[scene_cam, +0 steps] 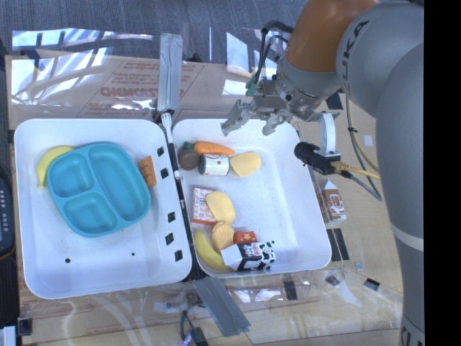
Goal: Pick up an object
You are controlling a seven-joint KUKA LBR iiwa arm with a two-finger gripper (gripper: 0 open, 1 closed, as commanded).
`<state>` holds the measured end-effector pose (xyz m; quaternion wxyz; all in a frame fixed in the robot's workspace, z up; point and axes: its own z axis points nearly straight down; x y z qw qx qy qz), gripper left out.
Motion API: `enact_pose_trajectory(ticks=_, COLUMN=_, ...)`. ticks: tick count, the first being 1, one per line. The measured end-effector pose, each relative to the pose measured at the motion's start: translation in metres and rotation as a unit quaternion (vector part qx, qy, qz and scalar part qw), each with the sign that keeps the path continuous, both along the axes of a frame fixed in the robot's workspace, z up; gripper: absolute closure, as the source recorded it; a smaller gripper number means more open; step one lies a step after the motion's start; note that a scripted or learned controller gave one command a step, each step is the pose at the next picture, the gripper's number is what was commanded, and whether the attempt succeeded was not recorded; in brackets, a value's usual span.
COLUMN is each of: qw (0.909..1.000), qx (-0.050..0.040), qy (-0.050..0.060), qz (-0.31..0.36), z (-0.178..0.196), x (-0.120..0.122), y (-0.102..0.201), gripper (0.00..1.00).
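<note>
The gripper (251, 122) hangs over the far edge of the right bin (299, 215), its 2 grey fingers (234, 119) spread apart with nothing between them. Much of its body is hidden under the arm's wrist and orange band (324, 27).

No single object is marked out for picking; the candidates lie in the right bin. Nearest the fingers, toward the far-left corner, sit a toy carrot (213, 148), a dark brown round piece (189, 160), a small can (215, 166) whose label is too blurred to read, and a yellow lump (245, 164). Further toward the near side lie a flat packet (201, 205) with red print that cannot be read, partly covered by a yellow chip-like piece (221, 207), then a smaller yellow-orange piece (222, 234), a banana (207, 251) half hidden by its neighbours, a red item (245, 236), and a black-and-white cow-patterned carton (252, 256).

In the left bin (43, 272) a blue 3-compartment tray (97, 187) covers most of a second banana (49, 163); an orange piece (148, 171) lies at its right edge.

Beyond the bins, a cardboard sheet (130, 85) carries red printed lettering, too faint to read.
</note>
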<state>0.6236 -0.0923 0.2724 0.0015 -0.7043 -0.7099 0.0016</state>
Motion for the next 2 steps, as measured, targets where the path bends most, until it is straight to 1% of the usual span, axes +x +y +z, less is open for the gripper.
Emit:
enact_pose_trajectory(ticks=1, qw=0.9999, qx=-0.0008, qy=-0.015, qz=-0.003, z=-0.153, x=0.018, y=-0.059, gripper=0.00)
enact_pose_trajectory(ticks=2, qw=1.0000, qx=-0.0010, qy=0.002, qz=-0.007, z=-0.180, x=0.031, y=-0.027, gripper=0.00)
